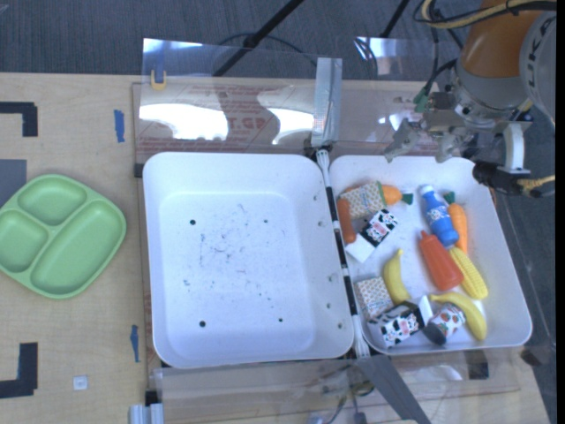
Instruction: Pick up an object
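Currently, camera view: my gripper point(433, 140) hangs over the far rim of the right-hand shallow white bin point(516, 321), near its back edge, above the clutter and touching none of it. Nothing sits between the fingers. Whether they stand apart or together I cannot tell; reflections on the clear panel behind them confuse the outline.

Candidates all lie in the right bin. Nearest me: a blue bottle with a white cap point(437, 215), lying down, with an orange carrot-shaped toy point(458, 223) just beside it. Below those, an orange-red oblong piece point(439, 263) touching a yellow corn-like piece point(470, 272). Toward the bin's left wall: a tan waffle-patterned block point(360, 200), a black-and-white cow-print carton point(380, 228), a yellow plastic banana point(394, 278). A second cow-print carton point(399, 327) and a second banana point(468, 312) sit at the near edge. The left-hand white bin point(168, 184) holds no objects; a green divided plate point(55, 235) rests on the bench well apart.

Risks, as I judge them:
- Items are packed touching, so a descent on the bottle may catch the carrot too, or wedge a finger between them.
- Rounded, smooth shapes may squirt out as I close.
- Coming down this close to the rim, I may strike the bin wall.

Writing: the bottle carries a label, too small to read. No brand legible anywhere.
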Tool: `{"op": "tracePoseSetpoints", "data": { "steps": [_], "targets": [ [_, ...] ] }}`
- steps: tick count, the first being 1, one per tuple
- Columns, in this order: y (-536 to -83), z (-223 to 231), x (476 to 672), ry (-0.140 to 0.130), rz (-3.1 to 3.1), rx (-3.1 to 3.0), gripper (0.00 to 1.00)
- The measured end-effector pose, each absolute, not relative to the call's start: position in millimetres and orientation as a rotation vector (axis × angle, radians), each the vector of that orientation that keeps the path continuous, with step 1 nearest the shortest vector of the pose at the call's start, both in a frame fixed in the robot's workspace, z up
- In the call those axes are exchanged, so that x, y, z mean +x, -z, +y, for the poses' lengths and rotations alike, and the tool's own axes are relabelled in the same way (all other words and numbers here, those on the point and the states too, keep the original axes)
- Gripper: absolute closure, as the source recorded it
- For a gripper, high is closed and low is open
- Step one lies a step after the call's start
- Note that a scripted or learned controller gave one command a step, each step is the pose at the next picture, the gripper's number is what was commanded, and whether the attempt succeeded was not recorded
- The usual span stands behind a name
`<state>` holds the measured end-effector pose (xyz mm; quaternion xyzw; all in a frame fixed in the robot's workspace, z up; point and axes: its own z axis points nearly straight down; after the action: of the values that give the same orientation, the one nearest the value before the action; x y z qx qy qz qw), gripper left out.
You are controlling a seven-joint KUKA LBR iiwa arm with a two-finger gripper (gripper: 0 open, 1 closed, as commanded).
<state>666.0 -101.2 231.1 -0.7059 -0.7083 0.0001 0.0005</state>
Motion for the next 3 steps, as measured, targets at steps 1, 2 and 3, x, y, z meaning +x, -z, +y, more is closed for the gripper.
{"op": "tracePoseSetpoints", "data": {
  "steps": [1, 2, 3],
  "targets": [
    [-157.2, -150.9, 619.3, 0.0, -2.336, -2.101, 0.0],
    [-109.2, -195.0, 632.2, 0.025, -2.215, -2.259, 0.0],
    [-103.6, -202.4, 627.4, 0.038, -2.286, -2.195, 0.0]
  ]
}}
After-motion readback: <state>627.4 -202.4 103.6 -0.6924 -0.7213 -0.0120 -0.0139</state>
